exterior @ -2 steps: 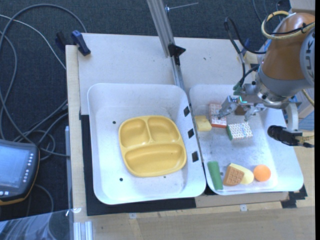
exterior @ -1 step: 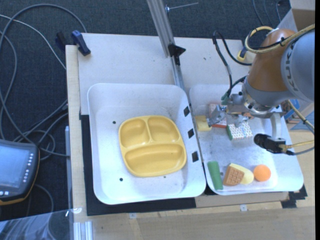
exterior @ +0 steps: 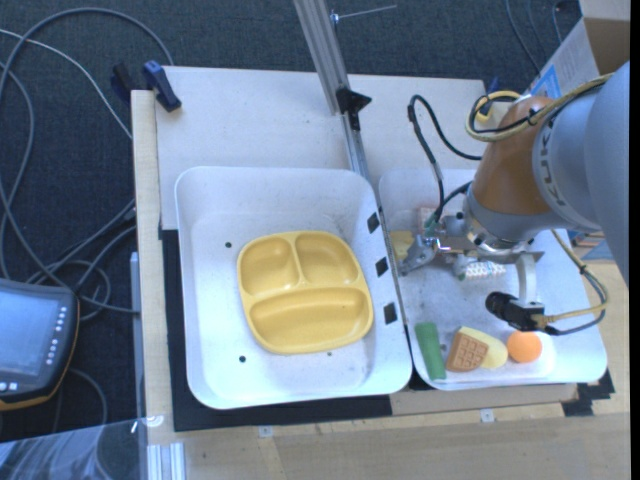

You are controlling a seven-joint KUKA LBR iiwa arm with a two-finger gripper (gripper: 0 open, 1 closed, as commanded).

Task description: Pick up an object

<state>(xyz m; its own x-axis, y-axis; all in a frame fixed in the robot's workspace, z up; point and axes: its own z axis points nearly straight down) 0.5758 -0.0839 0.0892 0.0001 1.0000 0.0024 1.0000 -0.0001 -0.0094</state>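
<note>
I am low over the right bin (exterior: 590,358), my jaws (exterior: 418,253) near its left wall, beside something yellowish I cannot identify. Whether they stand apart or closed, and whether anything sits between them, I cannot tell. The likely targets lie along the bin's near edge: a green stick (exterior: 429,349), a waffle-patterned piece (exterior: 474,350) and an orange ball (exterior: 524,346). The yellow divided plate (exterior: 304,291) sits in the left bin (exterior: 200,268). I judge this the reaching step; next I must settle on one object and close around it.
</note>
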